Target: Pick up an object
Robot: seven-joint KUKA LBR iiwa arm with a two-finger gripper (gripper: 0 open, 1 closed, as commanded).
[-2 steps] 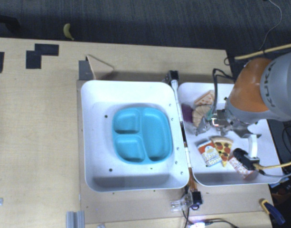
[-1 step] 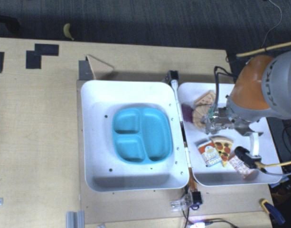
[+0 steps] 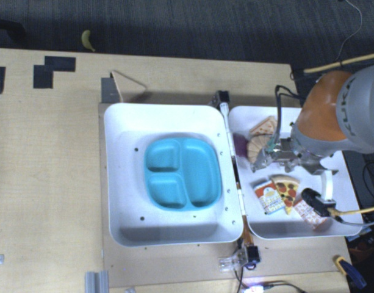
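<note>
You will find the grey arm's 2-finger gripper point(image 3: 267, 157) low in the right white bin point(image 3: 254, 224); whether its jaws are apart or together cannot be told. The toy pizza slice point(image 3: 287, 190) lies at the gripper's 5 o'clock, just beside it, not between the jaws. A blue 3-compartment plastic tray point(image 3: 182, 173) sits in the left white bin point(image 3: 122, 163).

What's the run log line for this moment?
arm: over right bin | claw: low near pizza slice toy | left bin: blue tray
</note>
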